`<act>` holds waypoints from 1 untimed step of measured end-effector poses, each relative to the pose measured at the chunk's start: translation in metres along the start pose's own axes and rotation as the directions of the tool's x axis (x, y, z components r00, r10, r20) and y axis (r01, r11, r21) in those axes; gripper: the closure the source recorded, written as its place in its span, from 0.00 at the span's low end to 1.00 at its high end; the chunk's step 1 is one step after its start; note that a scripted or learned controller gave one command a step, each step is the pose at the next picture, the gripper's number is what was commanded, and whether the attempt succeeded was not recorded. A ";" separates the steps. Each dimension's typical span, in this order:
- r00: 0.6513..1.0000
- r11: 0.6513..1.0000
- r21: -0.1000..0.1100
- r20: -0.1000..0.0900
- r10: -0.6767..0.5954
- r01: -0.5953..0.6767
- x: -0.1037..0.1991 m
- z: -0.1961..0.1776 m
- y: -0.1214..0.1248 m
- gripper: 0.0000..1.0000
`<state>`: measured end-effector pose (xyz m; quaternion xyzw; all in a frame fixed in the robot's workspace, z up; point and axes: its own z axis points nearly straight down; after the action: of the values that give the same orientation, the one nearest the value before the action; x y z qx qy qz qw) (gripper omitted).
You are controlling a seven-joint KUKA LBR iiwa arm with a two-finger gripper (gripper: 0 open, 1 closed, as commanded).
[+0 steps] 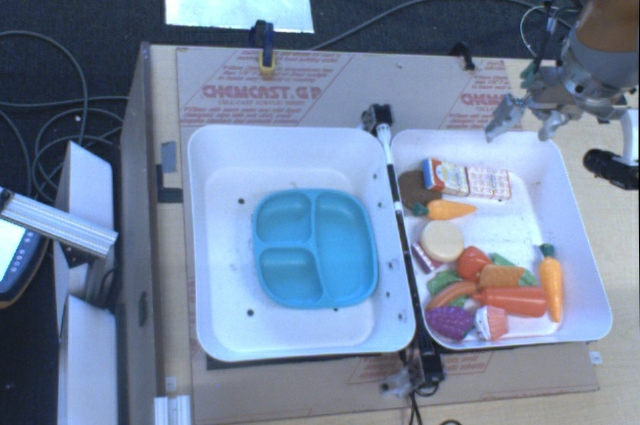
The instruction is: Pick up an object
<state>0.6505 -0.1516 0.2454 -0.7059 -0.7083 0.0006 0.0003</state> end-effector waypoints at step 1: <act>1.000 1.000 0.004 -0.001 0.002 -0.002 0.032 0.095 -0.073 0.00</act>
<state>0.5770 -0.1197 0.1500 -0.7066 -0.7076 0.0015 0.0022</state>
